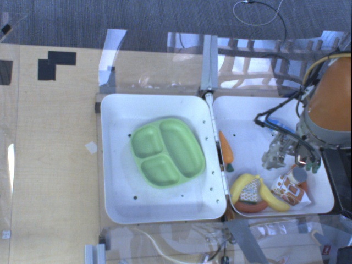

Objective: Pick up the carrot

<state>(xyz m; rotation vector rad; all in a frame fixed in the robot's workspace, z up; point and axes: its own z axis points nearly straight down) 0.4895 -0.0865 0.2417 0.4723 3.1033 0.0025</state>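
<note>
The left bin (pixel 115 202) holds a green divided plate (pixel 167 152) with three compartments, sitting a little toward 12 o'clock of the bin's middle and turned at a slant. Just past the shared rim, in the right bin (pixel 242 114), the carrot (pixel 225 149) lies at the bin's 9 o'clock edge, close against the wall, its orange body running from 12 toward 6 o'clock with a green tip at the 6 o'clock end. At the bin's 6 o'clock side a yellow banana (pixel 273 198) curves around a small mixed heap, with a red piece (pixel 251 206) under it. At 3 o'clock of the banana lies a white and orange packet (pixel 290 190). The gripper (pixel 276 154) hangs over the bin's middle, at 3 o'clock of the carrot and well apart from it, nothing seen between its metal parts. How wide it stands I cannot tell. The grey and orange arm (pixel 330 100) enters from 3 o'clock.
</note>
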